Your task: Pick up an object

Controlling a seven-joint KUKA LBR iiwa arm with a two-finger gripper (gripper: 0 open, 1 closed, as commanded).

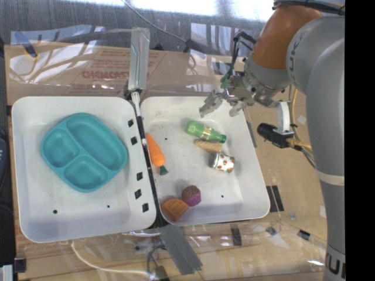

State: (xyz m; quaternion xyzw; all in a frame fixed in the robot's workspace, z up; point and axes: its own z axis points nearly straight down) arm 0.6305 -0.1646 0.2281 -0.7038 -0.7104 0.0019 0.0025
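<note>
My gripper (222,106) hovers over the back right of the right bin (249,186), its two fingers spread open with nothing between them. Just below and left of it lies a green bottle (205,131). Beneath the bottle rests a tan cone (209,146), and a small patterned can (223,163) lies beside that. An orange carrot (155,151) lies along the bin's left wall. A purple cupcake (191,195) and a brown bread piece (174,208) sit at the front.
The left bin (35,215) holds a teal divided plate (84,151). A grey taped divider (139,63) runs up between the bins at the back. The grey arm (316,69) fills the right side.
</note>
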